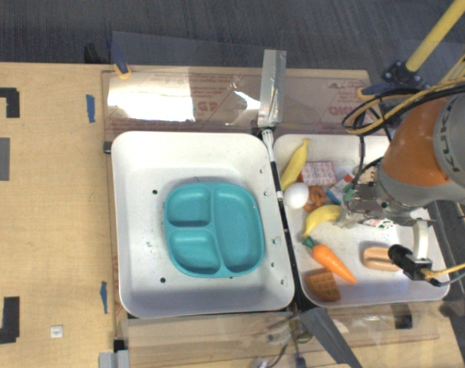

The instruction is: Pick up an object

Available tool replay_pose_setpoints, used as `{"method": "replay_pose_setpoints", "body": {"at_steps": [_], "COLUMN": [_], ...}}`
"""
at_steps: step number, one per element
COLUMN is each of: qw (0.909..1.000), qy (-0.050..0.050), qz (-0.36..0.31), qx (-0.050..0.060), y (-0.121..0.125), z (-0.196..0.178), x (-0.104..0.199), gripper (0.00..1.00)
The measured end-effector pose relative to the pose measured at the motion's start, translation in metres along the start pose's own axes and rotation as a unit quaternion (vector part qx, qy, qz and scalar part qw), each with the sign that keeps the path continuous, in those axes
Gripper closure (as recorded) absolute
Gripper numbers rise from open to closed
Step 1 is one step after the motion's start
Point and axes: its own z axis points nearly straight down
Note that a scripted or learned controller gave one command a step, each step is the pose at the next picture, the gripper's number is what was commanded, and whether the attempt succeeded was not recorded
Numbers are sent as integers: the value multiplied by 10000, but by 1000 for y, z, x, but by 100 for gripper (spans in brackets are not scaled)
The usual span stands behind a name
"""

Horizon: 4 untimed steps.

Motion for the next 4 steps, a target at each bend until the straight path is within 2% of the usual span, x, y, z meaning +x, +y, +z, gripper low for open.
{"method": "replay_pose_setpoints", "body": {"at_steps": [1,2,3,4], "qw": [10000,9998,9976,9984], "qy": [2,-8,6,-1], "qz": [0,185,695,567], "qx": [13,28,31,-16], "y": [-1,51,-46,-60], "z": [1,12,11,10], "x": [0,21,22,22], "gripper": [0,0,0,0]}}
